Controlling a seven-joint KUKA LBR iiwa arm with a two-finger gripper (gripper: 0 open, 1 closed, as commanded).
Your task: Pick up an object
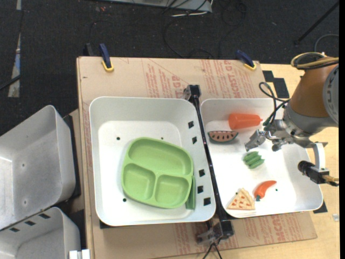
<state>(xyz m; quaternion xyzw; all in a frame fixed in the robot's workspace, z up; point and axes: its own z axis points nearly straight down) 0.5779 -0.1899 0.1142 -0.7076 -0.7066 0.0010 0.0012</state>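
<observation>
I had the gripper (pixel 262 137) low in the right white bin (pixel 302 196), fingers spread, pinching nothing, just above the small green ridged toy vegetable (pixel 252 159). I judged centring over it before closing best.

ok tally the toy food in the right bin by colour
orange or red: 2, the orange carrot-shaped toy and the red-orange chili pepper toy
green: 1, the green ridged vegetable toy
mixed colours: 2, the watermelon slice toy and the pizza slice toy
total: 5
</observation>
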